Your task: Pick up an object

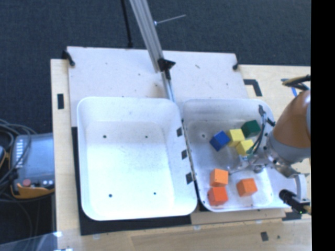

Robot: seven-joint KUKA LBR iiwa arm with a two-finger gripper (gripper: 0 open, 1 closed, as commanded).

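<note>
Seven small blocks sit in the right bin [264, 203], the nearby orange block [246, 186] probably light, rigid, best pinched across flat sides; gripper [251, 163] state unclear.

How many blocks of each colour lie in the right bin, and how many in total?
Orange cube blocks: 3
Yellow cube blocks: 2
Blue cube block: 1
Green cube block: 1
Total: 7
</note>
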